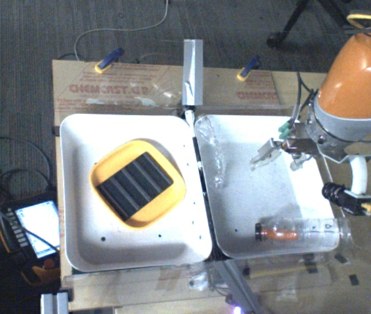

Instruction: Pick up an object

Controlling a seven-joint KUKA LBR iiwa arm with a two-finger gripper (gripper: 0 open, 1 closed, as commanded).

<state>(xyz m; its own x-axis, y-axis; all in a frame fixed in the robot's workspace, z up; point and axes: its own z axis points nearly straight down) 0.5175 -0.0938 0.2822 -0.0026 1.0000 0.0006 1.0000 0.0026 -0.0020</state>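
Note:
A yellow block with a black ribbed top (pixel 138 183) lies in the left bin (pixel 80 136), turned at a slant. Along the front wall of the right bin (pixel 250 205) lies a clear plastic bottle (pixel 298 230) on its side, with a dark cap at its left end and orange contents. My gripper (pixel 279 160) hangs over the back right part of the right bin, well behind the bottle. It is open, and nothing sits between its fingers (pixel 264 154).
Crumpled clear film (pixel 210 150) lies beside the divider between the bins. Two blue-and-yellow clamps (pixel 108 59) (pixel 248 68) hold the cardboard behind the bins. A lit handheld screen (pixel 33 224) and cables rest on the floor at left.

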